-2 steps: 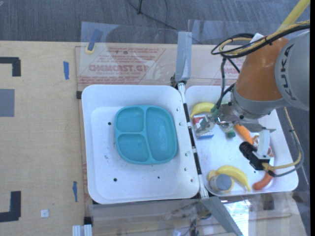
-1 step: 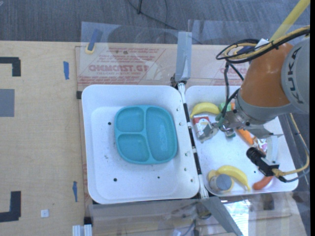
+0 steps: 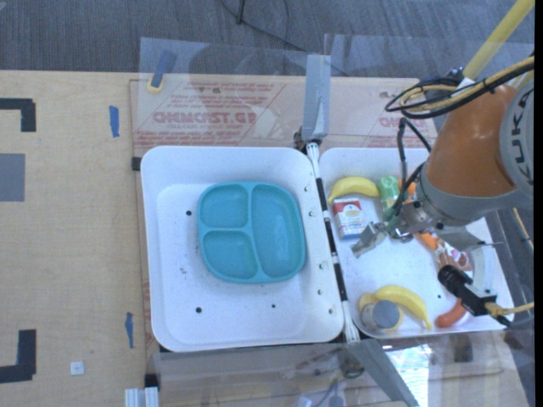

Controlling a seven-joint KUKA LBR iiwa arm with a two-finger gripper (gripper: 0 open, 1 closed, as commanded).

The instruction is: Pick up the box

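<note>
The box [image 3: 349, 217] is small, red and white, and lies in the right bin [image 3: 416, 265] near its left wall, just below a yellow banana [image 3: 353, 186]. My gripper [image 3: 370, 240] hangs low over the same bin, just to the right of and slightly below the box, close to its lower right corner. Nothing shows in the gripper's grasp. The grey and orange arm covers the bin's right part.
The left bin [image 3: 170, 253] holds a teal divided plate [image 3: 252, 231]. In the right bin lie a green item [image 3: 389, 188] by the arm, a second banana [image 3: 402, 299], a grey round lid [image 3: 385, 315] and a red-orange piece [image 3: 452, 315] near the front.
</note>
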